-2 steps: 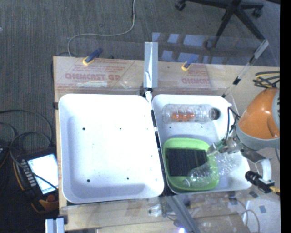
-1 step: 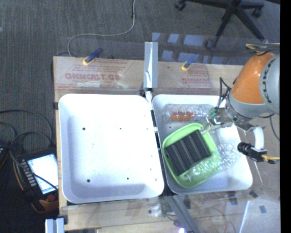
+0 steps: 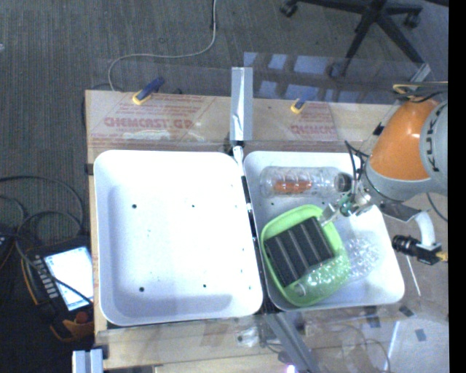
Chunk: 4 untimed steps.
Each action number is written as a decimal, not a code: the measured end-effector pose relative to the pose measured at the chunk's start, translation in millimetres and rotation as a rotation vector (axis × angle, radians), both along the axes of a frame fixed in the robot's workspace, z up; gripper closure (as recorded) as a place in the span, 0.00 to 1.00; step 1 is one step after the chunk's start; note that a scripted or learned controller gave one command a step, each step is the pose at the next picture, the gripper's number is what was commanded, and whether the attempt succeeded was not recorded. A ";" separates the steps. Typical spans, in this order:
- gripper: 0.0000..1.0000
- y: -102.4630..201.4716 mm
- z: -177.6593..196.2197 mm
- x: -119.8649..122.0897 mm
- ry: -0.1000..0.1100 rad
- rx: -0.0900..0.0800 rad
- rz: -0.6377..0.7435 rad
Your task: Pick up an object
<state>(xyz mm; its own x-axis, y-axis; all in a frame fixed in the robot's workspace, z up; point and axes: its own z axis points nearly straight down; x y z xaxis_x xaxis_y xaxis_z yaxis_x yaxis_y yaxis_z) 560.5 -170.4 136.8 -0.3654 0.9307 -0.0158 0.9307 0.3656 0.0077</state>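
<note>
Gripper (image 3: pixel 348 206) low in the right white bin (image 3: pixel 393 280), finger state impossible to tell.
The green plastic tray with black ribbed slats (image 3: pixel 301 253) lies just beside it at 8 o'clock; the clear plastic bottle with orange contents (image 3: pixel 300 181) lies near at 10 o'clock.

Below me the bench (image 3: pixel 182 120) is a pale wooden board with faded red lettering, and two clamps with yellow-and-blue handles, the left clamp (image 3: pixel 146 89) and the right clamp (image 3: pixel 298 106), sit along its far edge. A grey metal post (image 3: pixel 240 102) stands upright at the far edge between the two bins. A thin cable (image 3: pixel 145 60) loops over the dark carpet (image 3: pixel 51 73) beyond the bench. At lower left on the floor I note a handheld control pad (image 3: pixel 62 275) with a lit screen and black cords curling near it. A chair base (image 3: pixel 364 22) shows at the top right.
</note>
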 end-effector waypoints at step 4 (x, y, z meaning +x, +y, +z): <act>1.00 167.8 81.2 61.8 0.017 0.006 0.656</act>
